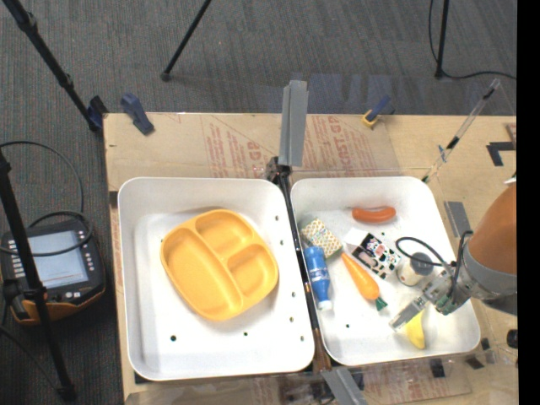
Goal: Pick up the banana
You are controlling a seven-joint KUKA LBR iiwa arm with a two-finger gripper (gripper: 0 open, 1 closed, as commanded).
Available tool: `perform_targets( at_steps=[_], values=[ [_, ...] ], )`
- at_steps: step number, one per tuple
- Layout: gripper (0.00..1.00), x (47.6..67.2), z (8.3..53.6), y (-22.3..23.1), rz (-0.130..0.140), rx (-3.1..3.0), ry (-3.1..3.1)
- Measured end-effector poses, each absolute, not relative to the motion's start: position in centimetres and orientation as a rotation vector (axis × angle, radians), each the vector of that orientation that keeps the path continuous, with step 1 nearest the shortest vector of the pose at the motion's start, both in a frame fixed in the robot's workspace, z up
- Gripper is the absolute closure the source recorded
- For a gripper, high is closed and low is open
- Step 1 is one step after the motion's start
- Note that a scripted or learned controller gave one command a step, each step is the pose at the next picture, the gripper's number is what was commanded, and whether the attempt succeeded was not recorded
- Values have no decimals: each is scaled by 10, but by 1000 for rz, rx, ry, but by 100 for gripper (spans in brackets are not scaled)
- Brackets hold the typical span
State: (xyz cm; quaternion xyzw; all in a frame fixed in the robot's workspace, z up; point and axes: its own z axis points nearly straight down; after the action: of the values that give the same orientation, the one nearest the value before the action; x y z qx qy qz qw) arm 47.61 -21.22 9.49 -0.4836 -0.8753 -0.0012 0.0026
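My gripper (419, 313) partly hides the one banana (416, 334); whether my jaws are clenched, I cannot tell. One carrot (362, 278), one bottle (317, 275), one sausage (374, 213) lie near.

arm (494, 256) enters from the right, orange band above grey wrist; gripper (419, 309) angled down-left, low over the bin corner.

On the plywood bench top (337, 142), behind the bins, you can see red printed letters, upside down; they are perhaps "SDS", but the view is too blurred to be sure. No other text can be read
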Motion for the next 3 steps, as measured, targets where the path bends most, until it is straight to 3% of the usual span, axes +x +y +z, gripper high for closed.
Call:
perform_targets(
  at_steps=[1, 2, 3],
  values=[
    [0, 480, 88, -205, -14, -1974, -2440],
    [0, 509, 242, -204, 2, -1951, -2459],
    [0, 475, 106, -208, 1, -1844, -2536]
  ],
)
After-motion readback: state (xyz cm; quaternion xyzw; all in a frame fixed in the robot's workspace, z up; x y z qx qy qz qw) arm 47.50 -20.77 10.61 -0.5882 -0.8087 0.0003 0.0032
